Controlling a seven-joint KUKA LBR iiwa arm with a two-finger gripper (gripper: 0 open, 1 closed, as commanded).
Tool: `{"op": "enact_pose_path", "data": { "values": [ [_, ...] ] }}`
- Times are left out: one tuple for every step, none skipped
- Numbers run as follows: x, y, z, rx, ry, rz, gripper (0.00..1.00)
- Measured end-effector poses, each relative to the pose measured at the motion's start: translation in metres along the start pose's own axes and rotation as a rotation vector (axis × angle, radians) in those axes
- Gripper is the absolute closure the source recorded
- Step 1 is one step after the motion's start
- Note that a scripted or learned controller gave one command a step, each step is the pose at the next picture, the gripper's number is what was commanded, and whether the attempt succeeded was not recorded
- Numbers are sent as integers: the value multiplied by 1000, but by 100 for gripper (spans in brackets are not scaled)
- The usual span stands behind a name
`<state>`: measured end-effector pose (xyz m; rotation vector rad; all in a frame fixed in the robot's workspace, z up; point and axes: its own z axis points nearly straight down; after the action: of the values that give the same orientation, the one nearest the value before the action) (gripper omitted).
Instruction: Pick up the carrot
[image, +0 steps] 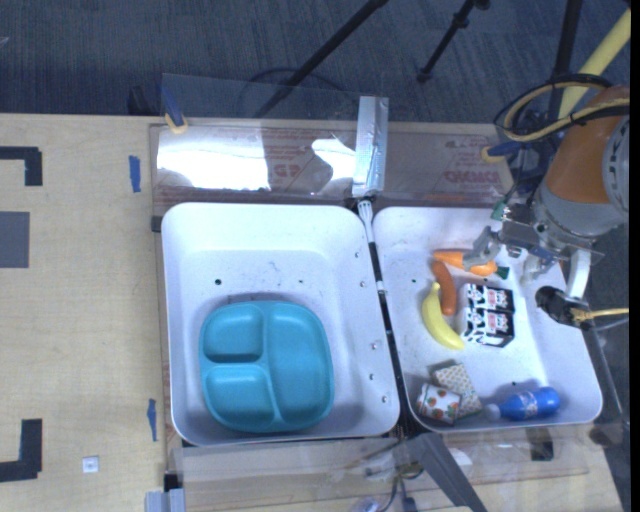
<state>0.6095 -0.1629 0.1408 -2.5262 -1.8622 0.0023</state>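
In the camera view, the carrot (446, 279) was seen in the right bin (575, 345), toward its ten o'clock corner, lying lengthwise with its lower end touching the top of a banana (438, 318). A black-and-white patterned carton (489, 313) lay just beside both, at the carrot's four o'clock. The claw (505, 252) was positioned near the carrot's two o'clock, low over the bin's upper part; whether it was open or closed could not be told, and nothing was seen gripped.

A failed grasp was judged likely if the descent were made too far toward two o'clock. The banana could be caught or dragged along, since the two touched. The carton could be knocked by a wide approach.
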Motion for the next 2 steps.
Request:
{"op": "enact_pose_path", "data": {
  "values": [
    [-6,21,34,-4,-2,12,0],
    [5,11,55,-4,0,-256,0]
  ]
}}
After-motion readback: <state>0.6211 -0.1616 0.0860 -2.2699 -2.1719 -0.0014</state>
